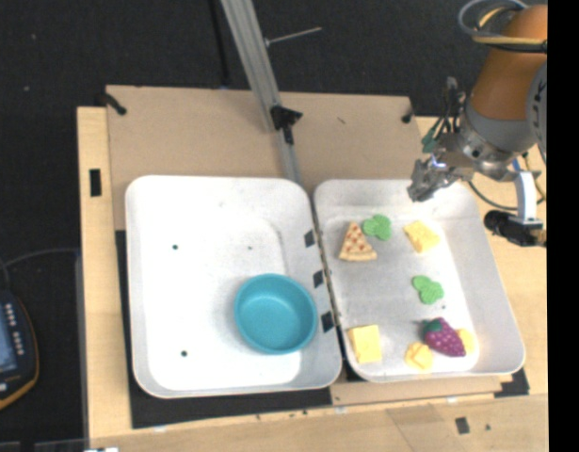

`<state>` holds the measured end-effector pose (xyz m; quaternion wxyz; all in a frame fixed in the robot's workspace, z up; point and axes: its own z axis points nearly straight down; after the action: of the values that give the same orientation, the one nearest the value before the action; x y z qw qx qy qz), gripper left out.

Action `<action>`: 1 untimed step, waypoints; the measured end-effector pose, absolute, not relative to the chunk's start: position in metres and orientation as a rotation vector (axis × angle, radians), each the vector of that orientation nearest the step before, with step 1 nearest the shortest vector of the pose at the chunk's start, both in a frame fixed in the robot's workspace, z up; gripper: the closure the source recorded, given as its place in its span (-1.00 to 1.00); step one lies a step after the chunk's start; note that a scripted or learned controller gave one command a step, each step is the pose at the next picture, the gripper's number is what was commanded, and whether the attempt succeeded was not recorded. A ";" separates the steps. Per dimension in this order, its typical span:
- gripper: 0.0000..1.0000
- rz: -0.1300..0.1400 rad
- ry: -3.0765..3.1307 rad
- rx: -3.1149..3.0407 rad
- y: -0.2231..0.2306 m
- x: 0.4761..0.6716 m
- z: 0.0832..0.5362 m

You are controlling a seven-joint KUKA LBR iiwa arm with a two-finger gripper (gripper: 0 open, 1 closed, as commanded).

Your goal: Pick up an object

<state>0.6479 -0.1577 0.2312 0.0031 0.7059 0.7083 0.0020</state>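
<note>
A grey pole [256, 64] slants over the brown bench [195, 130]; what looks like a handheld controller [7, 347] lies far left.

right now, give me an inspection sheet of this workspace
surface: wooden bench bearing left bin and right bin
job's things: in right bin, pizza slice, two green pieces, yellow blocks, purple grapes
clutter: blue bowl in left bin
grippers: gripper above right bin's far edge, holding nothing
cables: dark leads by wrist
surroundings: slanted metal pole, handheld pendant
</note>
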 end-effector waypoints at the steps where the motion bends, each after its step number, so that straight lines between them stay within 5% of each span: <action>1: 1.00 0.001 2.228 2.215 -0.102 0.651 0.223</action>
<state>0.6508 -0.1023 0.2234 0.0000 0.7049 0.7093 0.0004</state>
